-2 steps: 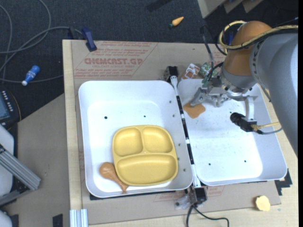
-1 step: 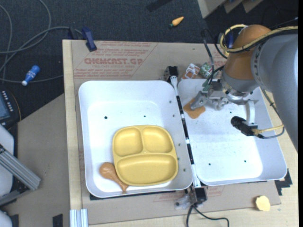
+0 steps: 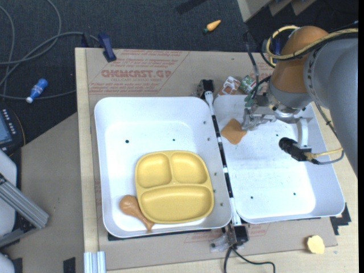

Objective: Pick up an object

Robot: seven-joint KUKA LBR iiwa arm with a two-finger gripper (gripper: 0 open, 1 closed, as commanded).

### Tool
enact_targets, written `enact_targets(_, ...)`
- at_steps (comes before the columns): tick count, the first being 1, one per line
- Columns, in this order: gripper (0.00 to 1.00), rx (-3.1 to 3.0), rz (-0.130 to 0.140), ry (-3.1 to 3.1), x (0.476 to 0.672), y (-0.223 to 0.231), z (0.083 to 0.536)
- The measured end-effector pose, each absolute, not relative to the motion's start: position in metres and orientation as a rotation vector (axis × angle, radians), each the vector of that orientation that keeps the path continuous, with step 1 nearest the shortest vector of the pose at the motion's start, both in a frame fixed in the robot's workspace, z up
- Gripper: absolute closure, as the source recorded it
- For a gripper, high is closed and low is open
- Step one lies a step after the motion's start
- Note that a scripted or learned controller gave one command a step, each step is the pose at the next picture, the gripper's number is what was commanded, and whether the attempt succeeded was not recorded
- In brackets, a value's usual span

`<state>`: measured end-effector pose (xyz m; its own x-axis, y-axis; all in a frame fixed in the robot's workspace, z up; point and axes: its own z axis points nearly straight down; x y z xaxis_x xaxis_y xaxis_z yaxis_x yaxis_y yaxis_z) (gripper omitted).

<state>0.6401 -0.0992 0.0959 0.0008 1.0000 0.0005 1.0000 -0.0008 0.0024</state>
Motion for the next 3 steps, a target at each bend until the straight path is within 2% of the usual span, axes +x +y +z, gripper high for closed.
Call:
enact_targets(1,1.0,2.226,-0.004,2.223,0.611,-0.103,0.084)
enact_targets(2,0.0,2.223,-0.001,2.222,0.613,-0.103,0.085)
enact_targets(3,0.0,2.215,0.005,2.218,0.669,-0.127,0.085)
